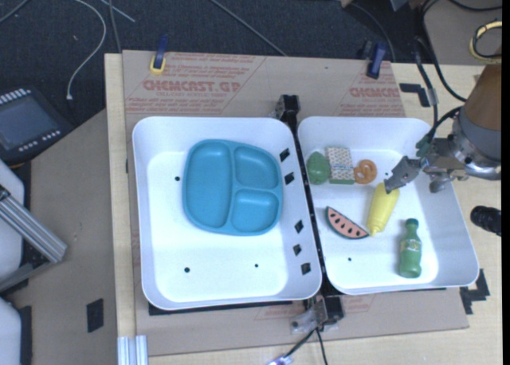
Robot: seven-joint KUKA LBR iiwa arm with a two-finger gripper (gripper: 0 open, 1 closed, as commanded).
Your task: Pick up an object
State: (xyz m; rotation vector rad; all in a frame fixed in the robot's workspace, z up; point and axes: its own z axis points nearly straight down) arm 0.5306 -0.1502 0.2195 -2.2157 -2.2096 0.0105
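The right bin [454,220] holds several toy foods. A yellow corn-like piece [382,209] lies near its middle, with a watermelon slice [346,224] to its left and a green bottle [409,249] to its lower right. Along the back sit a green round fruit [318,166], a checkered block [339,164] and an orange ring-shaped pretzel [366,170]. My gripper [402,174] reaches in from the right and hovers just above the top end of the yellow piece, right of the pretzel. Nothing visible is held in it.
The left bin [159,236] carries a blue divided plate [233,186]. A black divider with clips [300,196] runs between the bins. Cables and a cardboard box lie beyond the bench at the back.
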